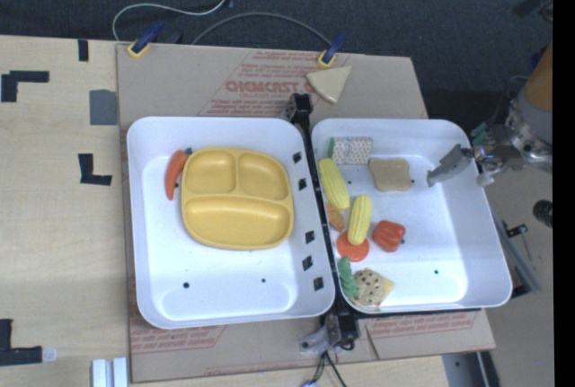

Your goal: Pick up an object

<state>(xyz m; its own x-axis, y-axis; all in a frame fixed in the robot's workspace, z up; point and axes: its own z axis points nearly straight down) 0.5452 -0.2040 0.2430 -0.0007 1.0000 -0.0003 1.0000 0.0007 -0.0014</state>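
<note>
The 2 shallow white bins sit side by side on a sheet of printed brown cardboard (260, 84) laid over the pale wood-grain counter (49, 197), their smooth rounded rims meeting along a dark seam. The left bin (157, 286) holds a glossy yellow plastic tray (237, 197), oval and moulded into 3 compartments, with a slim orange carrot (173, 173) lying just beside its left edge. The right bin (449, 277) holds the toy food: a small pale ridged block (352, 149) near the top left, a flat tan slab like a slice of bread (391, 174) to its right, 2 yellow knobbly corn cobs (334, 185) (359, 217) lying slantwise, a rounded red-orange pepper (388, 235), a small red tomato-like piece (352, 247) touching the lower cob, and a pale speckled wedge with a green edge (370, 286) near the bottom. A tan wedge (329, 84) rests on the cardboard outside the bins, above their seam. The grey metallic pincer (448, 166) reaches in over the right bin's upper right rim, slanting toward the bread slab but apart from it; whether it is open or closed I cannot tell, and nothing is seen in it.
</note>
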